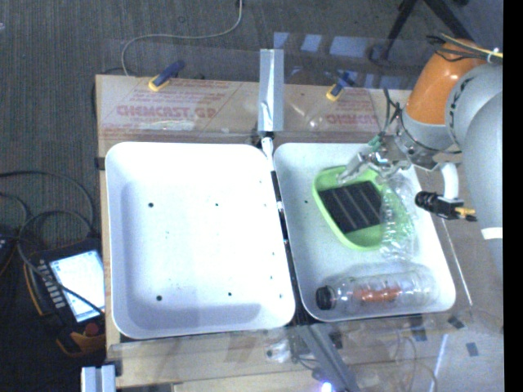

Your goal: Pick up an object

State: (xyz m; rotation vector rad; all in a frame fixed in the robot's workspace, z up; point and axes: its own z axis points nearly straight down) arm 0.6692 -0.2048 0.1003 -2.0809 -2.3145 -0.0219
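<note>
A green tray-like object with a dark ribbed insert [353, 207] lies tilted in the upper middle of the right bin [304, 260]. Beside it on the right lies a crumpled clear plastic piece [399, 219]. A clear plastic bottle with a dark cap and orange contents [376, 291] lies on its side along the bin's near wall. My gripper [373, 160] hangs at the far end of the green object, over its top right corner, touching or just above it. Nothing is visibly held.
The left bin [196, 235] sits next to the right one, divided from it by their adjoining rims. Two clamps [166, 75] [340, 85] hold the backboard behind the bins. A black-and-orange tool [441, 205] hangs off the arm over the bin's right rim.
</note>
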